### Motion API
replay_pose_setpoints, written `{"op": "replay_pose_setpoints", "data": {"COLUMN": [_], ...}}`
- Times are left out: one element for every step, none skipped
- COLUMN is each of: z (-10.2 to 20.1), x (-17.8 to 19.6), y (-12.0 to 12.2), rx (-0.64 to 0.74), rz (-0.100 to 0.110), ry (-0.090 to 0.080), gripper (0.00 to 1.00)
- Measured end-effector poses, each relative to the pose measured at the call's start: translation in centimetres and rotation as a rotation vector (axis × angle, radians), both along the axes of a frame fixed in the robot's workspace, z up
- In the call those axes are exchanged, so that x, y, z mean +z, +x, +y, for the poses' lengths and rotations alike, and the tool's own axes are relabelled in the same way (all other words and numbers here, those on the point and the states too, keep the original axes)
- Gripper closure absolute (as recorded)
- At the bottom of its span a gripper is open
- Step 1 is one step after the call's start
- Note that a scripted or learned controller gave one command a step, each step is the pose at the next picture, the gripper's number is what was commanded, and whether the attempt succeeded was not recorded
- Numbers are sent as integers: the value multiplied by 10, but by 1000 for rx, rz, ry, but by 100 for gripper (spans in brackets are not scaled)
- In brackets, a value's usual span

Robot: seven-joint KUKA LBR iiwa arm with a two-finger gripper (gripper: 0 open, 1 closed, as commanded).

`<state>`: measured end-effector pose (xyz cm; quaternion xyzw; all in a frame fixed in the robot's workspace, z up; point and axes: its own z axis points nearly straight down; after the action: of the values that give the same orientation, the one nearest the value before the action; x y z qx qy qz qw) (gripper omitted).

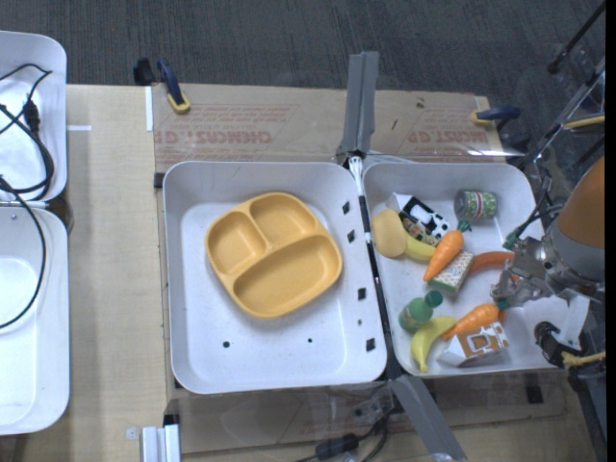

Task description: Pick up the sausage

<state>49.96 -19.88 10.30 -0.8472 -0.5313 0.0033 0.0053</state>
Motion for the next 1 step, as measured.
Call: {"op": "replay_pose_setpoints", "data": {"z": [39], "x": [-8], "y": [61], "rx": [-12], "rz": [-21], "ry": [-10], "gripper": [100]}}
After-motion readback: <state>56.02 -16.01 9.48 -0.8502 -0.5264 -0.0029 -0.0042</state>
